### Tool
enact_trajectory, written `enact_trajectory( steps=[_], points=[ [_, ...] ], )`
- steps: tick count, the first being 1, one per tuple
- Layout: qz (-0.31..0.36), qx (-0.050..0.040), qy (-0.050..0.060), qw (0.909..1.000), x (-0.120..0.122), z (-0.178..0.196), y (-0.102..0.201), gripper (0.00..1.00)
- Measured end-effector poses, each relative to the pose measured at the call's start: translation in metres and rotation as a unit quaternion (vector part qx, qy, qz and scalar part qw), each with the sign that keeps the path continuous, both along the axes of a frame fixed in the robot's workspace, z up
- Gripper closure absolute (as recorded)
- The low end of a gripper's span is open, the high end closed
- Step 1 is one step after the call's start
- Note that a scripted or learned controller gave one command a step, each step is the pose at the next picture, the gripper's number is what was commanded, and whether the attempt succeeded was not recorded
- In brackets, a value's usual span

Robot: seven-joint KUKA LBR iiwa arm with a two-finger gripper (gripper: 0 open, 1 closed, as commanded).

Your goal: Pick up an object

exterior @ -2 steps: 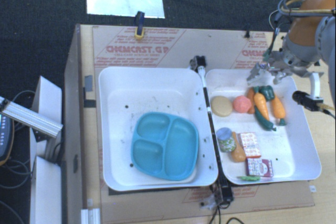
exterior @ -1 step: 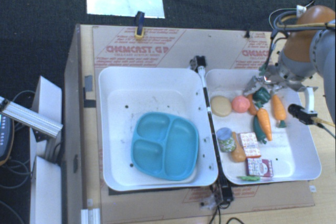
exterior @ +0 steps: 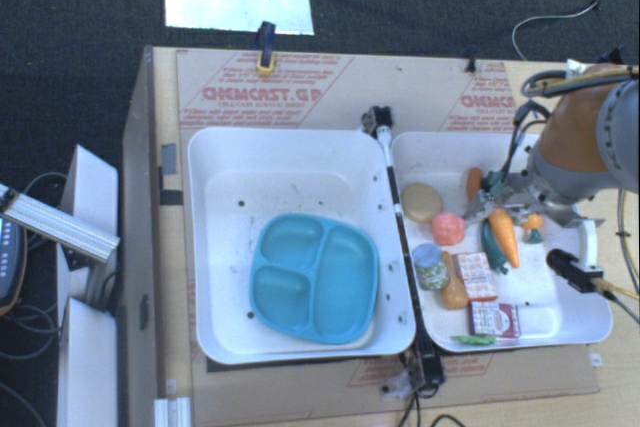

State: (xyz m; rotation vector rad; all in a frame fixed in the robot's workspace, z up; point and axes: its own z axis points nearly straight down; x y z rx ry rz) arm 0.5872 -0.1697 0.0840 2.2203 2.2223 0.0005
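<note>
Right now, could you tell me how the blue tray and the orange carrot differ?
The blue tray lies in the left bin; the carrot lies in the right bin. The tray is far larger, flat, with compartments; the carrot is slim and tapered. The tray has the bin to itself; the carrot sits among other items. Both rest on a bin floor.

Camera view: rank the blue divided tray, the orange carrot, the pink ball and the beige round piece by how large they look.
1. blue divided tray, by far the largest.
2. orange carrot, long but thin.
3. beige round piece and pink ball: they look nearly alike, the beige one perhaps slightly larger, so I won't rank them.
</note>
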Motion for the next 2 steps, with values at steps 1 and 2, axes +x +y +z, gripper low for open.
enact_trajectory(
  steps=[1,2],
  points=[
    [0.000,-0.0004,-0.002,1.0000,0.002,0.011,0.000,1.00],
    [0.002,0.0002,-0.003,1.0000,0.030,0.099,0.068,1.00]
  ],
)
